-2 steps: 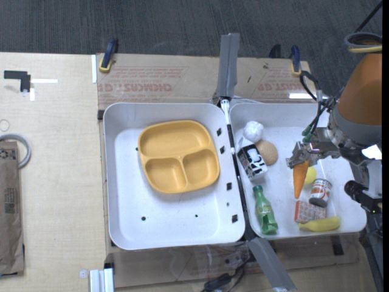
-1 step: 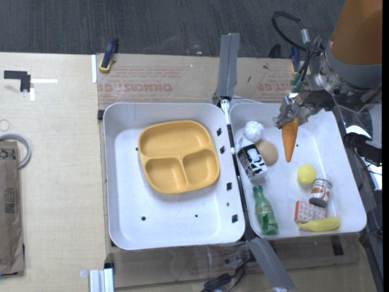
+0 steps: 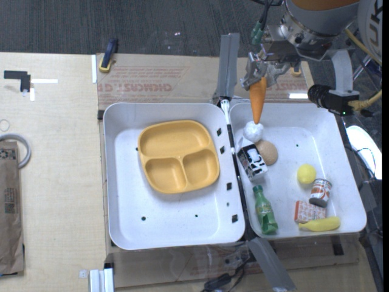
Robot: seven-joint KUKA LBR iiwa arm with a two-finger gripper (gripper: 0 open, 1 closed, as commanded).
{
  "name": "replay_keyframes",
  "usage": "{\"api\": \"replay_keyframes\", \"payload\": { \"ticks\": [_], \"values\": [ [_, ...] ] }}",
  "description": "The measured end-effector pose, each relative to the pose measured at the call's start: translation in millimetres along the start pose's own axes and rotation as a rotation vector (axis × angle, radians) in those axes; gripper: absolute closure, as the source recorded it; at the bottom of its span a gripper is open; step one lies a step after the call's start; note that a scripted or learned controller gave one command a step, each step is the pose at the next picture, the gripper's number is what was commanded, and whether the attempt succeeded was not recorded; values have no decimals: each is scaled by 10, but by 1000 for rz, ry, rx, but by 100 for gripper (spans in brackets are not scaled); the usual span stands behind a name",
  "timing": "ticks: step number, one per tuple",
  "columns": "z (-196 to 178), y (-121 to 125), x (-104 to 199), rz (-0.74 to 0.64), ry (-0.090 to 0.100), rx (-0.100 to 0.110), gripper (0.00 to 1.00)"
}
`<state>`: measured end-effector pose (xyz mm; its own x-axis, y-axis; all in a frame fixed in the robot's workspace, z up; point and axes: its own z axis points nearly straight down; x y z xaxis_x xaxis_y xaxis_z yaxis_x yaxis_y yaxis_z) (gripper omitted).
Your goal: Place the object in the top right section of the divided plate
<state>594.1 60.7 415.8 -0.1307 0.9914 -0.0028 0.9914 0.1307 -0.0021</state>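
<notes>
Two white bins lie side by side, and the gripper (image 3: 262,72) hangs above the far edge of the right bin (image 3: 349,163), with a carrot (image 3: 258,102) hanging point-down from it. The jaws look closed on the carrot's thick top end, though the exact contact is hard to see among the cables and metal parts there. The carrot is lifted, and its tip is just over a small white object (image 3: 253,130) lying in the bin. The plate (image 3: 178,156) is in the left bin (image 3: 121,224), well apart from the carrot, and its sections hold nothing. The main risk is the hold: the carrot is held only at one end and hangs long, so it may swing or slip out during the move across the divider between the bins. If it swings, it can land in the wrong section or bounce off the plate's rim. The low tip may also touch the white object or the black-and-white carton (image 3: 251,161) near it. The upper part of the arm is cut off by the frame, and the fingers themselves are difficult to make out.
</notes>
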Motion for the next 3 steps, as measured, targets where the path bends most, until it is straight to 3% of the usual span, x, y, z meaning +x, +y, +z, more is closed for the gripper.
{"api": "replay_keyframes", "payload": {
  "ticks": [1, 2, 3],
  "values": [
    [1822, -56, 528, 33, 0, 2, 100],
    [3024, -145, 981, 373, 3, -3, 100],
    [2865, -470, 1614, 643, 0, 3, 100]
  ]
}}
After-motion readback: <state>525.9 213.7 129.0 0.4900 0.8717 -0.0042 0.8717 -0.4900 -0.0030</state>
